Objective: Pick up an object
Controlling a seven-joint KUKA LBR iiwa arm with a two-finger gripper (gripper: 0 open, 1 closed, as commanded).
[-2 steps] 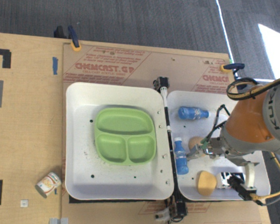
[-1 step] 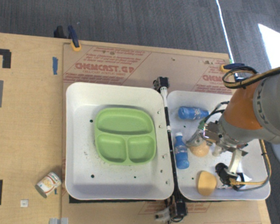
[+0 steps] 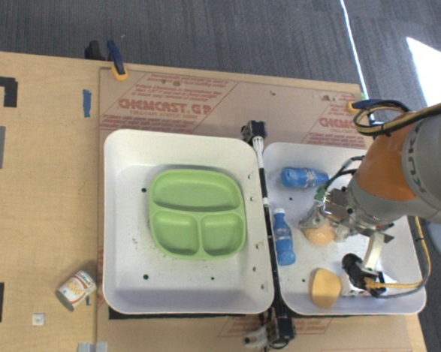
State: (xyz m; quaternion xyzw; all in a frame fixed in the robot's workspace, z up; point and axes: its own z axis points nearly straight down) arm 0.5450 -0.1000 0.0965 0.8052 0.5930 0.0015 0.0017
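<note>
While low over the right shallow white bin point(image 3: 415, 294), pincer point(image 3: 330, 220) just above a small pale tan rounded lump point(image 3: 318, 235) near the bin's middle; cannot tell whether clenched or released. Risk of a glancing touch rolling the lump aside. Close by: blue plastic bottle point(image 3: 282, 238), crumpled blue bottle point(image 3: 303, 176), yellow-tan rounded block point(image 3: 326, 287), easily nudged or caught instead.

You have two bins side by side: the left bin point(image 3: 121, 202) holds a divided plate point(image 3: 197, 212). The right bin point(image 3: 408, 297) holds two bottles point(image 3: 304, 177) point(image 3: 282, 237) toward its left and a rounded lump point(image 3: 326, 287) near you.
</note>
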